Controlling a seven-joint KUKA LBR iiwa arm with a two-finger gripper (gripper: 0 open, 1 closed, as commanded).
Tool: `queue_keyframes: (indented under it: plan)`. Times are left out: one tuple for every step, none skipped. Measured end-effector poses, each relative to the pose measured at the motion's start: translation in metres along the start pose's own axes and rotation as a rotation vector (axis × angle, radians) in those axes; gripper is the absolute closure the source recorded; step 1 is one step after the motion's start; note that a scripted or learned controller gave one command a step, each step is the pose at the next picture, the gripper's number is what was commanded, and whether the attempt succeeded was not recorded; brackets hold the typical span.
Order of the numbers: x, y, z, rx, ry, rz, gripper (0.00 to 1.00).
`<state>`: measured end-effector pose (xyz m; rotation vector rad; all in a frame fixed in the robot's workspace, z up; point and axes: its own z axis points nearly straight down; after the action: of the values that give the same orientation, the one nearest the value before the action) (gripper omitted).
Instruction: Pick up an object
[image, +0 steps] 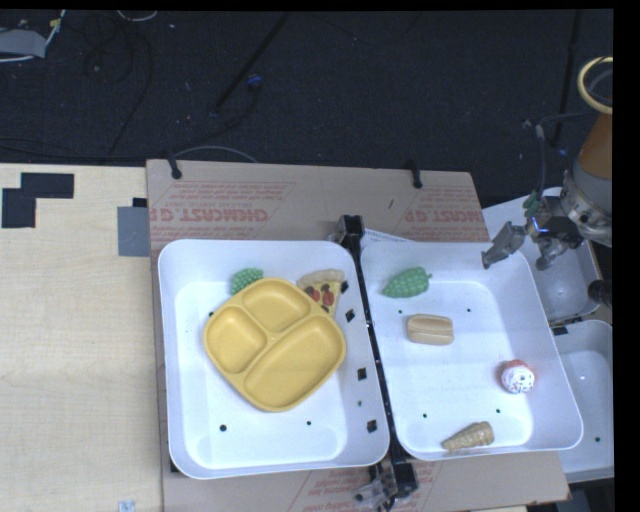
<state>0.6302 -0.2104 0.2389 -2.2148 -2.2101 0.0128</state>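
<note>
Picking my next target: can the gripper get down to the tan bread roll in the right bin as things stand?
Probably yes. The bread roll lies alone on the right bin's floor, apart from the green toy, and the gripper hangs by that bin's far right corner.

My open two-finger gripper (522, 246) hangs above the right white plastic bin's (560, 390) far corner; the tan bread-roll toy (429, 329) lies inside.
</note>
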Motion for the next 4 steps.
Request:
queue_keyframes:
  plan:
    - [0.000, 0.002, -0.008, -0.013, -0.003, -0.003, 0.00]
    - [-0.001, 0.004, 0.035, -0.009, -0.002, -0.002, 0.00]
    - [0.003, 0.003, 0.099, -0.006, -0.001, -0.002, 0.00]
    - [0.004, 0.003, 0.153, -0.008, -0.002, -0.003, 0.00]
